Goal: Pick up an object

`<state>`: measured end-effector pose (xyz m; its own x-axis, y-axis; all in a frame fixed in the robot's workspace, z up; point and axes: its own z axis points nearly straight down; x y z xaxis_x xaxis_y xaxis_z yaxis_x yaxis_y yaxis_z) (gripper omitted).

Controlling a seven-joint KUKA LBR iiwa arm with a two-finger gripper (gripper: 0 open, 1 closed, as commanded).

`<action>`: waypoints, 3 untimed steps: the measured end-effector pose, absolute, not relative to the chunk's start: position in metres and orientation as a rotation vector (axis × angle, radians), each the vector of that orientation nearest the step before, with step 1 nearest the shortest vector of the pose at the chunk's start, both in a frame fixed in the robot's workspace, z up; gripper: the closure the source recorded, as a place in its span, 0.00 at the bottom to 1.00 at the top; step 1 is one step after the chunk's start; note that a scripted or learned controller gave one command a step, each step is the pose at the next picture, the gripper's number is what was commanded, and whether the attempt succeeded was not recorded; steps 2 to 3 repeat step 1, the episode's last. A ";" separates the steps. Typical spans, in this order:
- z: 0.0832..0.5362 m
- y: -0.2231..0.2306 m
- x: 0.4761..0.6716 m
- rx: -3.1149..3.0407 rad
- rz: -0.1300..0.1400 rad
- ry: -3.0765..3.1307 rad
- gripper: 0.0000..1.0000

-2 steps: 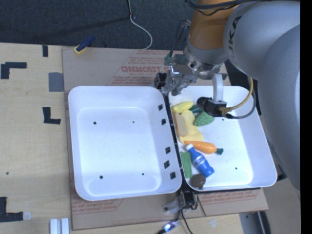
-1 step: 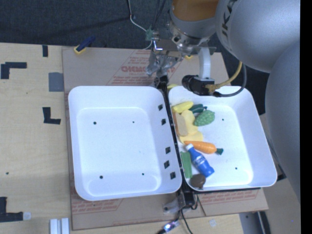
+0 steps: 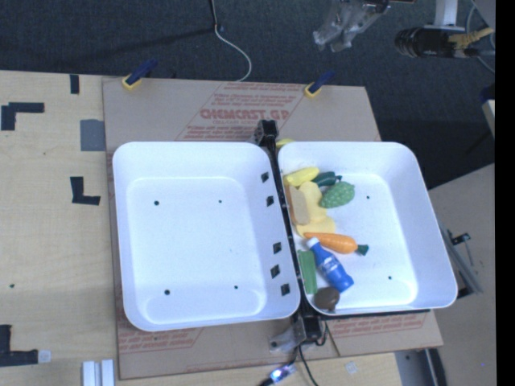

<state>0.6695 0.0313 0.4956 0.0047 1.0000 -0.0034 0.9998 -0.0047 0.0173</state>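
Pincer (image 3: 339, 29) is parked way up past the far edge of the bench, over dark floor, and honestly I can't tell if it's released or clenched, too blurry. Nothing in it that I can see. Everything worth grabbing sits jammed along the left wall of the right bin (image 3: 402, 215). I'd go for the blue bottle (image 3: 331, 268) near the front edge, biggest clean shape. The orange carrot (image 3: 341, 244) touches it, so I'd come straight down. Green pod (image 3: 339, 194) further back is smaller, backup option.

Red print on the cardboard sheet (image 3: 241, 111) under the bins seems to read "CHEMCAST GP".
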 end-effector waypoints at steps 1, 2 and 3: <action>0.538 0.070 0.631 2.215 0.006 2.226 1.00; 0.538 0.070 0.631 2.215 0.006 2.226 1.00; 0.538 0.070 0.631 2.215 0.006 2.226 1.00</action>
